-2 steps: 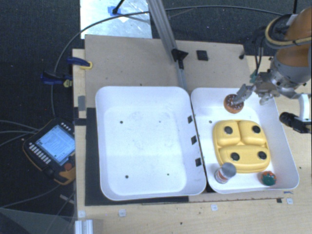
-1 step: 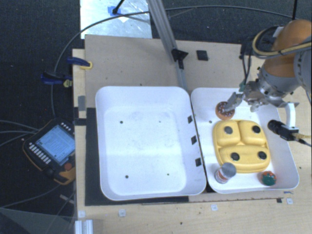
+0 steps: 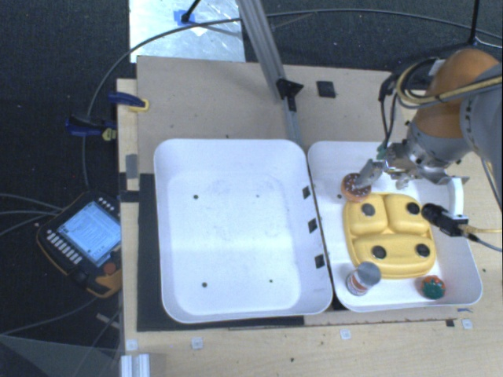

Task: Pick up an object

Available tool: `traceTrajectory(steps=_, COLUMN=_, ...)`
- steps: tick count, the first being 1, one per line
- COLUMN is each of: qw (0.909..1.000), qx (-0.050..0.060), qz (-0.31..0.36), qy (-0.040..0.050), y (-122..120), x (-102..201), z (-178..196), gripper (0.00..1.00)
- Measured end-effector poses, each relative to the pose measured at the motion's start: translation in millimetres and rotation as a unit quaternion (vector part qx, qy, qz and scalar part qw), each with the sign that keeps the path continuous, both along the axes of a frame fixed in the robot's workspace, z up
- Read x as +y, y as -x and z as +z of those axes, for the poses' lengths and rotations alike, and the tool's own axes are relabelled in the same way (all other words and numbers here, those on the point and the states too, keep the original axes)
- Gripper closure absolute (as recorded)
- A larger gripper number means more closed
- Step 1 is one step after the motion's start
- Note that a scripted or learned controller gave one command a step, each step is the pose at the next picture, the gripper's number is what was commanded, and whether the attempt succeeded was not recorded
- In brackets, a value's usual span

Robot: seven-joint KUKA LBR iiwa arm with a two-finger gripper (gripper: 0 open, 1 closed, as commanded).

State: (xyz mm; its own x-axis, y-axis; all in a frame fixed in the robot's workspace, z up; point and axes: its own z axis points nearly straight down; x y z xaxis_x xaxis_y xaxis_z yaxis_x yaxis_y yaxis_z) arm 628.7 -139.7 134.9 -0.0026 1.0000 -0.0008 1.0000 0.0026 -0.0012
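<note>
Nothing is lifted yet. The gripper (image 3: 368,173) hangs low in the right bin (image 3: 471,289), just beside a small brown doughnut-like toy (image 3: 355,186) below it; whether it is parted or closed, I cannot tell. Grasp and lift remain.

A tan table (image 3: 228,104) stands on dark carpeted floor (image 3: 55,45), with black cables (image 3: 102,85) trailing across it. Off the table's left edge lies a handheld control pendant (image 3: 82,238) — its screen lit blue. Beyond the far edge, a shiny silver sheet (image 3: 185,22) glares with light, and a grey pole (image 3: 263,34) slants across it.
</note>
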Motion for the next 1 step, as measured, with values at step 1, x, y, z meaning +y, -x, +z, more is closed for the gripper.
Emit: traceTrajectory(steps=1, qw=1.0000, qx=-0.005, qz=-0.001, qy=-0.0005, y=-3.0, x=0.4, z=-47.7, gripper=0.00)
